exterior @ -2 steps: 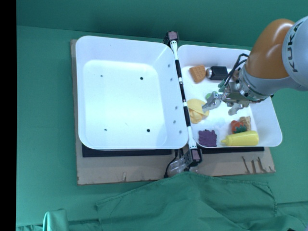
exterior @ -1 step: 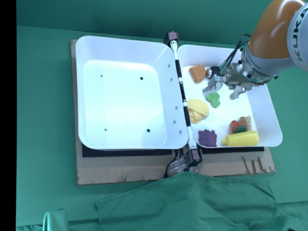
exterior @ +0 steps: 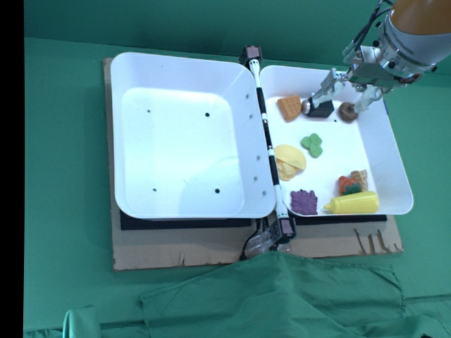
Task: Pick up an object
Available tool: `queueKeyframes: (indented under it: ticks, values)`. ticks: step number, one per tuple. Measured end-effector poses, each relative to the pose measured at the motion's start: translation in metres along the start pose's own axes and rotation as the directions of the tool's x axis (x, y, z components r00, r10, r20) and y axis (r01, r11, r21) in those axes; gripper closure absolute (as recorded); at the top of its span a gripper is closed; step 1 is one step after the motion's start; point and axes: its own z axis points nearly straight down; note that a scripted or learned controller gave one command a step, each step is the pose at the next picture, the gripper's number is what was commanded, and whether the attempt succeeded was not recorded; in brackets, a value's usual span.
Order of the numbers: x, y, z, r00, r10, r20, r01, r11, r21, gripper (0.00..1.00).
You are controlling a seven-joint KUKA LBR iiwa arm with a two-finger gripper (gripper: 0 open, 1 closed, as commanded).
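My gripper [exterior: 345,98] hangs over the back of the right bin [exterior: 394,162] with its fingers spread open and nothing between them. Just below the left finger [exterior: 325,91] lies a small black object [exterior: 319,109]. A brown round piece [exterior: 347,112] sits close under the right finger. An orange waffle-like square [exterior: 289,108] lies to the left of the black object. Further forward are a green cluster [exterior: 312,144], a yellow crumpled piece [exterior: 289,162], purple grapes [exterior: 304,202], a yellow bottle [exterior: 352,203] and a red and green toy [exterior: 350,183].
The left bin [exterior: 130,83] stands beside the right one, parted by a black-and-white divider rail [exterior: 264,129]. Both rest on a cardboard sheet [exterior: 176,253]. Crumpled green cloth [exterior: 282,294] lies in front of the bench.
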Motion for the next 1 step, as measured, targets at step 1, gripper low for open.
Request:
queueKeyframes:
  ticks: [1]
  values:
    - [-0.0198, -0.0007, 0.1016, 1.000, 0.007, 0.000, -0.007, 1.000, 0.021, 0.00]
